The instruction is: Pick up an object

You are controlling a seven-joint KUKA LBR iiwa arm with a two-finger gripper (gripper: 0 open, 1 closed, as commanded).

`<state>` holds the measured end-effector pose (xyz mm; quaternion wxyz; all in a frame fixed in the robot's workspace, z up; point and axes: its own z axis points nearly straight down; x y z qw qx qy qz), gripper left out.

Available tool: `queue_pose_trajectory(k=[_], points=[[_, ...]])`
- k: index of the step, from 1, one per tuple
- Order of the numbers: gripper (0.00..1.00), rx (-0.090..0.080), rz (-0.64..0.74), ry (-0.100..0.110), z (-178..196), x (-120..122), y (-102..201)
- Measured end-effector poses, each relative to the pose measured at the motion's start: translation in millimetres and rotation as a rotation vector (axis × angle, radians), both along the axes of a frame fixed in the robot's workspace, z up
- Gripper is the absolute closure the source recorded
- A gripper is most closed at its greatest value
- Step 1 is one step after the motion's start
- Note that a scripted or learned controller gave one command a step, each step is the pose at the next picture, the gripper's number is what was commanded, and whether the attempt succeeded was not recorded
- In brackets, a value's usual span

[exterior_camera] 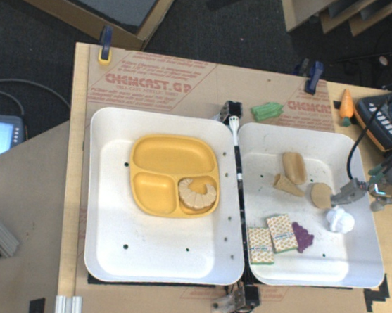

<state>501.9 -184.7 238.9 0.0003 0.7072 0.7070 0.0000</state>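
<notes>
The right bin point(352, 267) holds a tan wedge point(294, 166), a flat tan piece point(288, 185), a round tan lump point(320, 196), a crumpled white object point(340, 221), a purple object point(302, 237) and two patterned packets point(282, 234) point(261, 245). My gripper point(347, 193) reaches in from the right edge, low over this bin. Its tip sits just right of the round tan lump and above the white object. Nothing is visibly held.
The left bin point(101, 233) bears a yellow divided plate point(176, 146) with a round bread-like item point(197, 193) in its lower right compartment. A green object point(267, 111) lies on the bench behind the bins. A black device point(388, 119) and cables sit at the far right.
</notes>
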Motion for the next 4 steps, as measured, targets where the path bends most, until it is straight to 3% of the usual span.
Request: queue_pose_trajectory(k=[1,2,3,4], points=[[0.0,-0.005,0.003,-0.008,-157.6,73.5,-8.7],[1.0,-0.006,0.001,-0.01,-140.9,73.4,-10.3],[1.0,-0.001,0.001,-0.008,-32.8,29.7,11.3],[1.0,0.003,0.004,0.002,-11.7,-2.8,51.5]])
